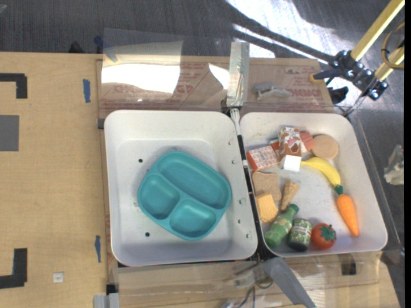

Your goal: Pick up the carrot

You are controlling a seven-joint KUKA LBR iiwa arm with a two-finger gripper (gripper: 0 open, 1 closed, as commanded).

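We are logging the carrot (347, 214): a smooth orange plastic cone with a short green cap, lying flat near the 4 o'clock edge of the right bin (368, 172). Its long axis is running from 11 to 5 o'clock, green cap toward 11, narrow tip toward 5. We are noting the banana (323, 170), curved, glossy yellow, just beside the cap at 11 o'clock, and the tomato (323, 235), round and red, near the carrot at 8 o'clock. In the left bin (122, 172) we are listing a teal divided plate (184, 194), matte and rounded. The desk (45, 172) is showing brown cardboard. As for the gripper, we are unable to tell its state.
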